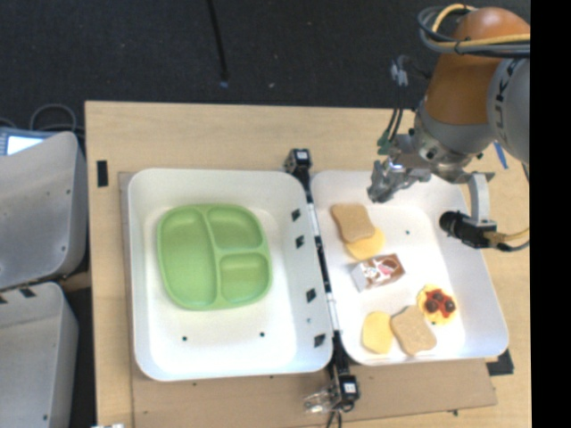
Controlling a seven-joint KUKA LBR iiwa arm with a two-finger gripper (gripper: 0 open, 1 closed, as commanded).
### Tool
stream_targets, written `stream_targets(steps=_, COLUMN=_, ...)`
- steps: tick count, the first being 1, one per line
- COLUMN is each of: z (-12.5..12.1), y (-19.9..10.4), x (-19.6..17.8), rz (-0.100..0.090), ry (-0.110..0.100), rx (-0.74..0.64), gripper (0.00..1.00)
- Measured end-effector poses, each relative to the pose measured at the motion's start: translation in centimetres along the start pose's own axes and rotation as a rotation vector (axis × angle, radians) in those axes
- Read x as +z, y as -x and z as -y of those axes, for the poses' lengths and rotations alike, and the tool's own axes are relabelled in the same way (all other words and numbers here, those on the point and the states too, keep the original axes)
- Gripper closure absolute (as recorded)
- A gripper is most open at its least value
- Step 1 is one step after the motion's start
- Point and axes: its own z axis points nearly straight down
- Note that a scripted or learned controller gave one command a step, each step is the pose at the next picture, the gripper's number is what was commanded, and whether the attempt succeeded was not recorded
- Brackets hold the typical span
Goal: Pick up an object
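The claw [385, 185] hung over the right white bin [464, 275]; its finger state was unclear. A tan bread slice [352, 222] lay just below-left.

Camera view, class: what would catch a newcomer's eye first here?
The bright green plastic divided tray in the left white bin stands out first. Next, the grey arm's orange band at upper right, its gripper above the right white bin of small toy foods.

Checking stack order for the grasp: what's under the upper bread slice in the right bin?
A yellow piece sticks out from under the bread slice, at its lower right. How far it runs beneath is hidden by the bread.
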Motion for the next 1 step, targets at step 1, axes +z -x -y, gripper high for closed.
stream_targets(steps=1, z=1.76, y=-4.42, x=1.15, rz=0.000, ry=-0.001, rx=0.000, gripper=1.00)
